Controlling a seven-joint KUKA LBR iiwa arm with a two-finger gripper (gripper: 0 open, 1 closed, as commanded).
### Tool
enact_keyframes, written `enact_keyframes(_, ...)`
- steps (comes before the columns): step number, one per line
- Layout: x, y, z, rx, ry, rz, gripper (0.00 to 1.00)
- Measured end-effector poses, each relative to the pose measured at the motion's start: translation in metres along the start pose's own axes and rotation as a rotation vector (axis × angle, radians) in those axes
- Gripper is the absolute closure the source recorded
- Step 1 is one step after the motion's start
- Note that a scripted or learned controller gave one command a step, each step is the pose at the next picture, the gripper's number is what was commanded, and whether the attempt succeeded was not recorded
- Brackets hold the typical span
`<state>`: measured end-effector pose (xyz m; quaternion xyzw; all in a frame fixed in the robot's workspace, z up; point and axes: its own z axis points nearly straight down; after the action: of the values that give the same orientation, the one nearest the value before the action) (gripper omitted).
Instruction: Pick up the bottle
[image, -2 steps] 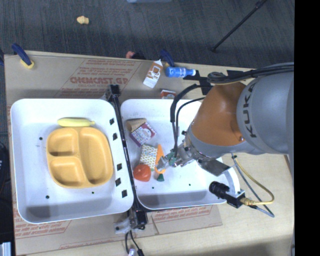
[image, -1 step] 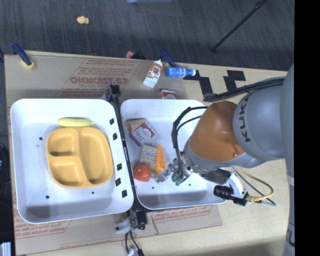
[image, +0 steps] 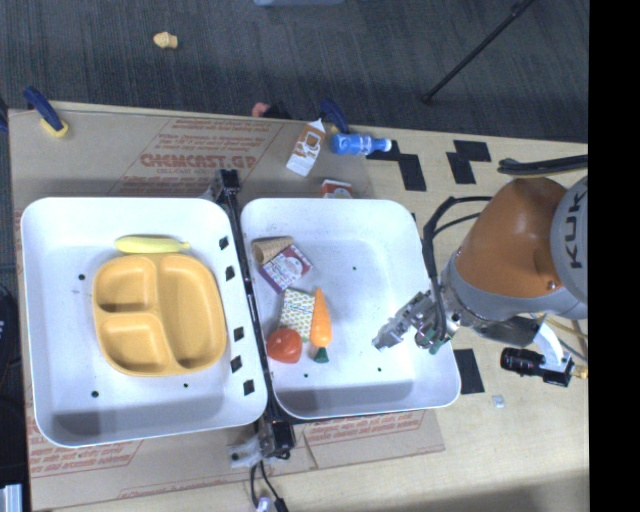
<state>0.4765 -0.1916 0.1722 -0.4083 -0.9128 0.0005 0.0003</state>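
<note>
Blue plastic bottle (image: 358, 145) lies on cardboard behind the white bins (image: 340, 395).

Red print on the cardboard sheet (image: 200, 155) at eleven o'clock, roughly "CHEMCAST GP", smaller lines beneath it too blurred to read, white letters "KU" on the grey arm (image: 568, 245) at three o'clock
</note>
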Motion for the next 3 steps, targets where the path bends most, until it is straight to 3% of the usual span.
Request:
enact_keyframes(1, -0.014, -0.013, -0.008, -0.001, 0.000, -0.157, 1.00)
enact_keyframes(2, 0.004, 0.004, 0.011, 0.001, 0.004, 0.485, 1.00)
enact_keyframes(3, 0.025, 0.030, 0.027, 0.000, 0.003, 0.008, 1.00)
